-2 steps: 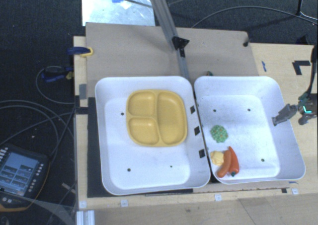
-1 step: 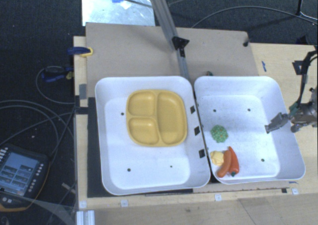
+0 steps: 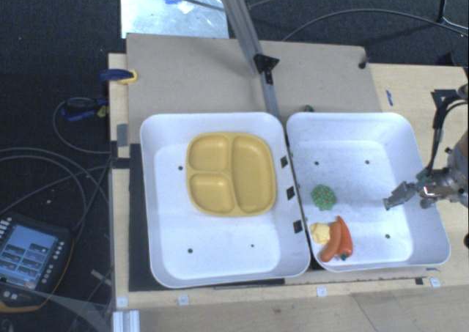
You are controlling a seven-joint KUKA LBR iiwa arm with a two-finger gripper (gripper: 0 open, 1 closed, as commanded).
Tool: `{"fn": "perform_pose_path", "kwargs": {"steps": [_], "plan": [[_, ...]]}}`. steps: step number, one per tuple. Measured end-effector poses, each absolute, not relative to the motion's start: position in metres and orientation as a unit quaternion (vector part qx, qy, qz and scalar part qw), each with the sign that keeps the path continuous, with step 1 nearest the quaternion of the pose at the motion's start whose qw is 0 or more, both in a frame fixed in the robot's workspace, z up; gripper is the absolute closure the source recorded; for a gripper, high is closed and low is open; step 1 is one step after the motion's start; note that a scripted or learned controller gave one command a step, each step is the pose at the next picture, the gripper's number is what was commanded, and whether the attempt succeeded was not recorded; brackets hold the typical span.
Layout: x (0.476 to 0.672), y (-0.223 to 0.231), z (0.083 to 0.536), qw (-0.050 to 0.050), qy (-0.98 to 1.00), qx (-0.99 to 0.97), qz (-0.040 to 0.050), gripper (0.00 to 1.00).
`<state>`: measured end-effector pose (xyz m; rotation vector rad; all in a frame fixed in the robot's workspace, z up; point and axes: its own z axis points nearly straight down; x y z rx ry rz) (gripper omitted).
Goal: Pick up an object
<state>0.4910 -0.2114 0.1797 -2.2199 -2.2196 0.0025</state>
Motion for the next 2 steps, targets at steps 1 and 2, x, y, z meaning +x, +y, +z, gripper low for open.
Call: {"fn": "perform_pose_path", "kwargs": {"steps": [1, 2], "plan": [[0.489, -0.217, 0.119, 0.002, -0.707, -0.707, 0.0009, 0.00], [0.491, -0.218, 0.133, -0.002, -0.707, -0.707, -0.0010, 1.00]]}}
